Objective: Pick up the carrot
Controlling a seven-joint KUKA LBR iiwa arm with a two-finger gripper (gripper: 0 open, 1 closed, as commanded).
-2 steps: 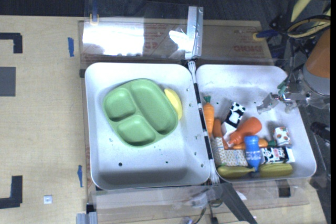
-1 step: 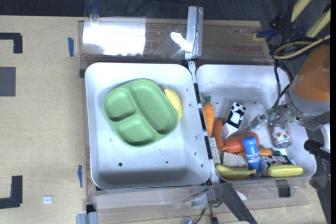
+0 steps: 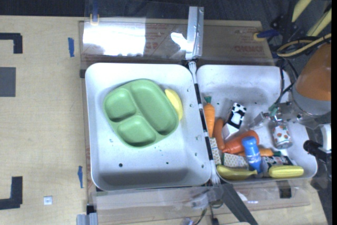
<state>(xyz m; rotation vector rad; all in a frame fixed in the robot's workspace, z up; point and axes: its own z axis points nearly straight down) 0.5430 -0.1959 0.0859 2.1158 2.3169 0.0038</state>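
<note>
The carrot is orange with a green top. It lies along the left wall of the right bin, pointing toward the front. My gripper reaches in from the right, low over the middle right of that bin. It is about a hand's width right of the carrot, and a black-and-white checkered toy lies between them. Nothing shows in the gripper's hold. The grey arm with its orange band stands over the bin's right edge.
Several toys crowd the front of the right bin: an orange-red piece, a blue bottle, a banana, a yellow piece and a small can. The left bin holds a green divided plate and a yellow item.
</note>
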